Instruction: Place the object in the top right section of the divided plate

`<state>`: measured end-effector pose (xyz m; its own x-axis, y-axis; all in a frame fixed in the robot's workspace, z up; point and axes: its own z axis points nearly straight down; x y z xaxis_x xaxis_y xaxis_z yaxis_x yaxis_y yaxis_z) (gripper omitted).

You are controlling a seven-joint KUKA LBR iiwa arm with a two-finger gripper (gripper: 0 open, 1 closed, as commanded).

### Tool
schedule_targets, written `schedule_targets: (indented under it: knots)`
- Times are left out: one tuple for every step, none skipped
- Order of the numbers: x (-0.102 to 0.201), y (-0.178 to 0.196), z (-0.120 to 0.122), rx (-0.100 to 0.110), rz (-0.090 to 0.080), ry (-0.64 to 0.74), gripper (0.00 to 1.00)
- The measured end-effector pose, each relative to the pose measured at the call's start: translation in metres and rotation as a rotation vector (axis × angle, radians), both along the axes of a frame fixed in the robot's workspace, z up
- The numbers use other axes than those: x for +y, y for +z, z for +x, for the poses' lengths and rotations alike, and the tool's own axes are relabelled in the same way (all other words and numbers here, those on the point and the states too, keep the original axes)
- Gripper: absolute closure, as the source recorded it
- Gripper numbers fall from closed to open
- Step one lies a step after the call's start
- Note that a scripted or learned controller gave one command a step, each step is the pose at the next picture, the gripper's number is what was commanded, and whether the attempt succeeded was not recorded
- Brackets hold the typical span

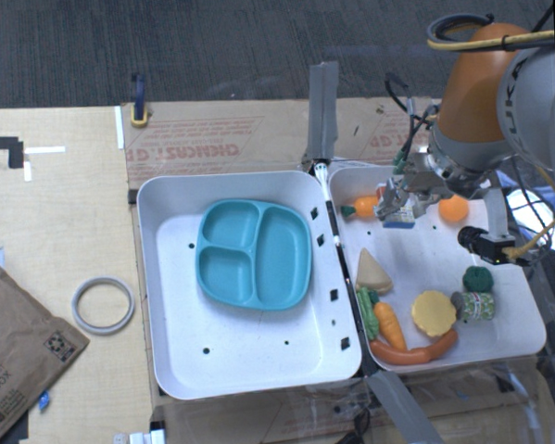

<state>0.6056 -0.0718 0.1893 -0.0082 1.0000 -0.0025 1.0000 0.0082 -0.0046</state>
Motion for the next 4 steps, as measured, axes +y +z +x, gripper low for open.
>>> schedule_targets:
  knots:
    - [0.0,0.0,0.0,0.0,0.0,0.0,0.0]
    - [0.068,0.0,0.006,-0.001,0.002,0.19,0.0]
    - [0.114,0.0,0.05,-0.002,0.002,0.443,0.0]
    - [0.184,-0.028,0.045,-0.001,0.003,0.671,0.0]
